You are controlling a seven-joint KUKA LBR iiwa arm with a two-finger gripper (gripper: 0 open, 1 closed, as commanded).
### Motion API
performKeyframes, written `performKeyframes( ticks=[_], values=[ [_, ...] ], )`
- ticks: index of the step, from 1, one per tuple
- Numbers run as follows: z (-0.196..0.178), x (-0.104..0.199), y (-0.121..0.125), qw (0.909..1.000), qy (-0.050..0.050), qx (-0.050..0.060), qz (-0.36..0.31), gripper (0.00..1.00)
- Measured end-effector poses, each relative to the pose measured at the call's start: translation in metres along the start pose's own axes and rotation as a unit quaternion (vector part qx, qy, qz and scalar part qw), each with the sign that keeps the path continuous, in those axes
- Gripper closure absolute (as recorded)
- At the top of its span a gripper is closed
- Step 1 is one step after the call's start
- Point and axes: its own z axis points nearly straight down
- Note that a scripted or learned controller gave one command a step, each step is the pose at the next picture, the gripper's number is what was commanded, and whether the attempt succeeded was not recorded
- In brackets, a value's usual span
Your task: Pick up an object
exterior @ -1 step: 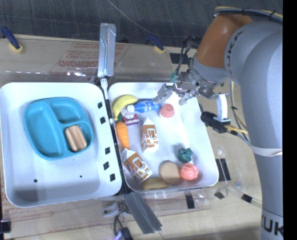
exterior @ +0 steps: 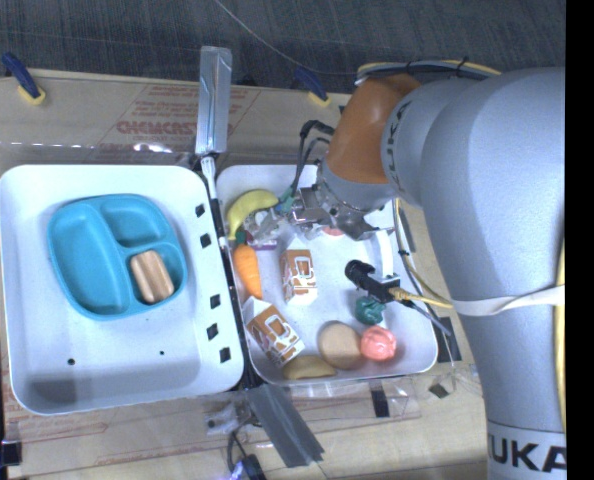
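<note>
My gripper is low in the back left part of the right bin, reaching in from the right. It hangs right beside a yellow banana and just above an orange carrot. A small brown and white carton lies just in front of it. I see nothing clearly between the gripper and these things, and its tip is partly lost in clutter.
The right bin also holds a second carton, a tan bread roll, a pink ball, a teal piece and a yellow piece. In the left bin a blue divided plate carries a brown roll.
</note>
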Motion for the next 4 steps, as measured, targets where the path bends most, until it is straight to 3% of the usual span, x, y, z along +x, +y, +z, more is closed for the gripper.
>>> performKeyframes(
  ticks=[1, 2, 3, 4],
  values=[
    [0.016, -0.005, -0.041, 0.9933, 0.001, 0.000, -0.116, 0.00],
    [0.004, -0.044, -0.049, 0.9990, 0.000, 0.001, -0.045, 0.00],
    [-0.003, -0.044, -0.049, 0.9989, 0.001, 0.003, -0.048, 1.00],
    [-0.086, -0.020, -0.047, 0.9872, 0.000, 0.000, 0.159, 1.00]
  ],
)
